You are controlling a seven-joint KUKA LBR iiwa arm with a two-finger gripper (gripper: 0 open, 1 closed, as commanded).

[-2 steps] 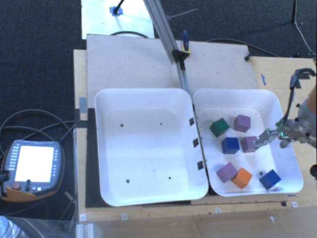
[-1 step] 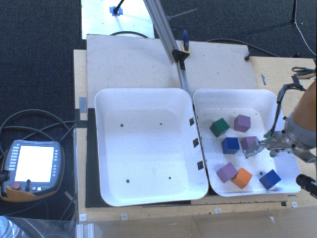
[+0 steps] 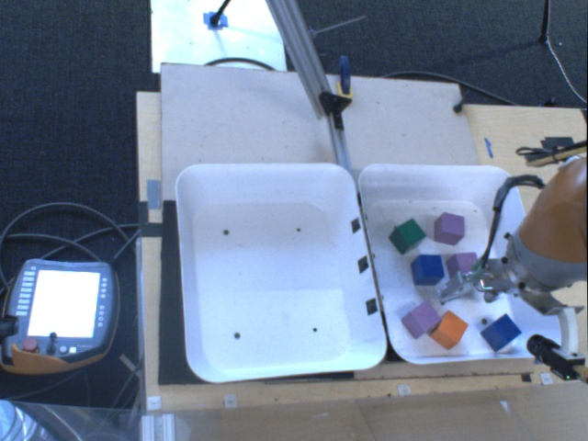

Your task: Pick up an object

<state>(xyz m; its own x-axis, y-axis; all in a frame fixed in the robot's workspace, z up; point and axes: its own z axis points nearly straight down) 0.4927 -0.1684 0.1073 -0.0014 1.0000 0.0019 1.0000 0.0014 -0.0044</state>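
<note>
The right bin (image 3: 381, 246) holds several small blocks: a green one (image 3: 406, 236), a purple one (image 3: 449, 229), a blue one (image 3: 427, 269), another purple one (image 3: 461, 265), a lilac one (image 3: 421, 320), an orange one (image 3: 449, 330) and a second blue one (image 3: 501, 333). My gripper (image 3: 457, 290) reaches in from the right and hangs low over the middle of these blocks, just below the purple block by the blue one and above the orange one. No block shows between its fingers.
The left bin (image 3: 276, 265) sits beside the right one. A metal pole (image 3: 299, 39) slants across the back board. A teach pendant (image 3: 60, 315) lies on the floor at the left. Cables run along the right side.
</note>
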